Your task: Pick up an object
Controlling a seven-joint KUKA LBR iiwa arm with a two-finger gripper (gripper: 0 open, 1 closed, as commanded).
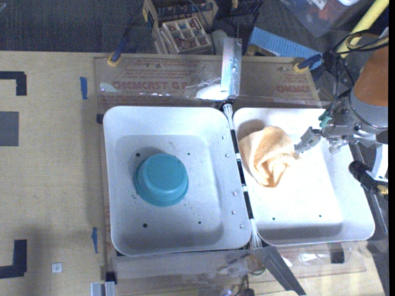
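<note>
My gripper (303, 144) touches the right edge of the soft, crumpled orange cloth (266, 154) in the right bin (321, 217); whether it grips, I cannot tell. A round teal bowl (162, 178) sits upside down in the left bin (123, 134).

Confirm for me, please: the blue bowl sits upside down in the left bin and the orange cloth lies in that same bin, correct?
Not quite. The camera view shows the blue bowl upside down in the left bin, but the orange cloth lies in the right bin.
</note>
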